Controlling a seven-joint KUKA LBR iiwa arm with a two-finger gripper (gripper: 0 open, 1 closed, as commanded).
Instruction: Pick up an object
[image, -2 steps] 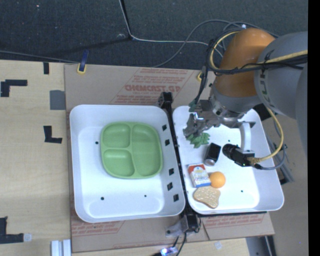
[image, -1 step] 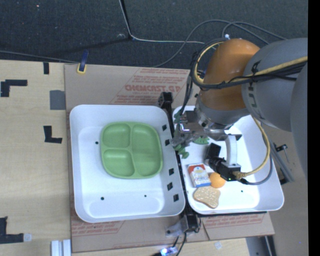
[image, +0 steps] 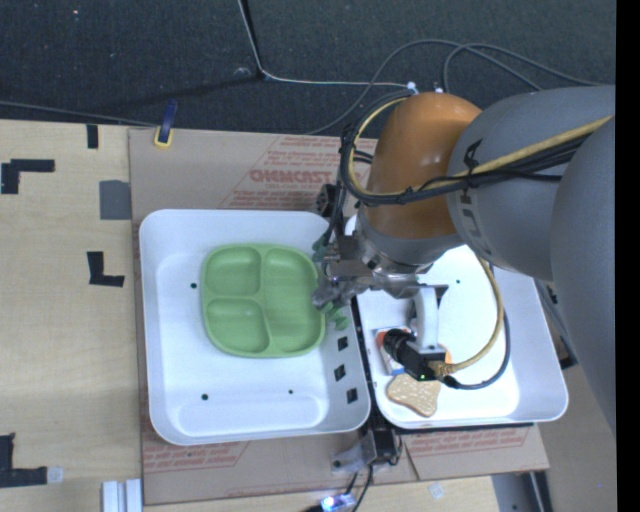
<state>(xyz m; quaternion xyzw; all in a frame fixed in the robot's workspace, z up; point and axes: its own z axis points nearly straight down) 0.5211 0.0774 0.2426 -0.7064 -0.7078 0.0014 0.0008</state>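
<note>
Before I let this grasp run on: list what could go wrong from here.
1. The gripper sits at the right edge of the green divided plastic plate; it may only nudge the shallow rim.
2. The plate lies near the wall between the two white bins, so pushing could jam it there.
3. Cables hang over the tan biscuit-shaped object and might snag.

Pale green plate, white bins — tan, perhaps speckled, biscuit-like piece

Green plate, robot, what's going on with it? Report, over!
End effector at green plate's right rim, grip state unclear. Plate flat in left bin. Tan cookie-like piece in right bin. Nothing blocking.
</note>
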